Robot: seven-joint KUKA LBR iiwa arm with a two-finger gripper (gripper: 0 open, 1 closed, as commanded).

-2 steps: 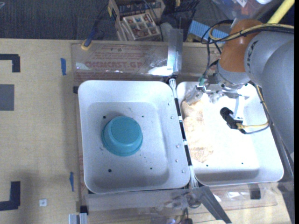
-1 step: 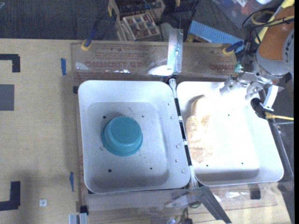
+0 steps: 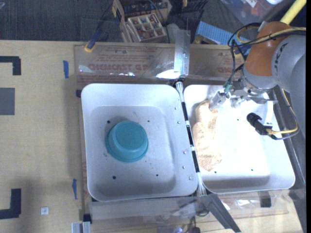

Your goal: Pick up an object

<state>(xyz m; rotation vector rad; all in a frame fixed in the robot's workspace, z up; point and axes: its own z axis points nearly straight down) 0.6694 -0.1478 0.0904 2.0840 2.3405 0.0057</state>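
Observation:
A teal bowl [image 3: 127,141] lies upside down in the middle of the left bin [image 3: 92,106]. A tan, mottled soft object [image 3: 206,135] stretches along the left wall of the right bin [image 3: 277,176]. My gripper [image 3: 227,99] hangs over the back of the right bin, just right of the tan object's upper end. Its fingers [image 3: 217,99] stand open with nothing between them. The grey arm with its orange band [image 3: 265,50] comes in from the upper right.
A black part with a yellow cable [image 3: 260,123] hangs off the wrist over the right bin. The divider between the bins [image 3: 187,130] runs just left of the tan object. Boxes and clutter sit behind the bins.

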